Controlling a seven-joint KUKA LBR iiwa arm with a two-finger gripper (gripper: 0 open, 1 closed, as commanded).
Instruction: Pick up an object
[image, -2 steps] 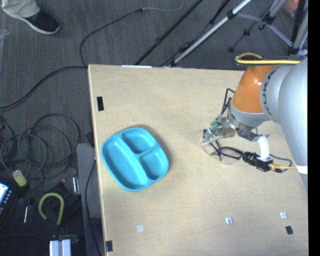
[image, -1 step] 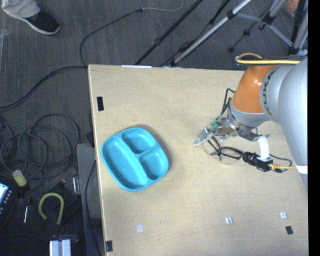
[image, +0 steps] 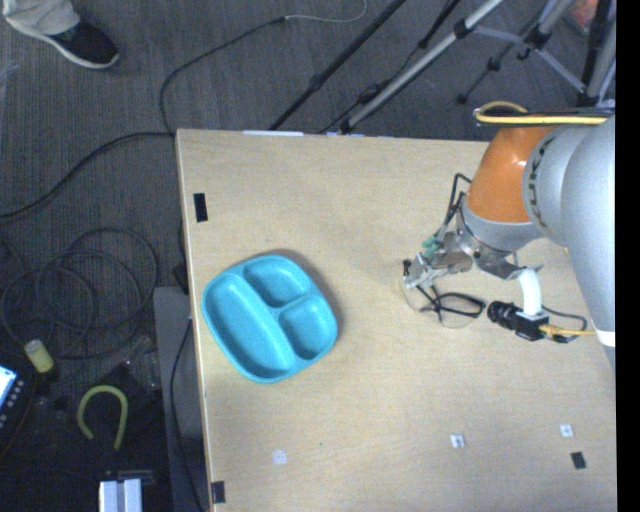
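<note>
Camera view: my arm (image: 560, 190) comes in from right, orange band above wrist. My gripper (image: 425, 272) sits low over right part of tan counter (image: 380, 420), about mid-depth. Cannot tell how far gripper is open, nor whether it has hold of anything. Thin dark-rimmed loop (image: 458, 306), like eyeglasses, lies on counter just beside gripper, on its near-right side; touching or apart, cannot tell. Well apart to left, close to counter's left edge: blue divided plate (image: 270, 318), three compartments, lying flat.

A pale wooden tabletop (image: 380, 400) stands on dark grey carpet (image: 90, 120). Black cables (image: 163, 95) loop beyond its left edge, and metal stand legs (image: 420, 57) cross past its far edge.
</note>
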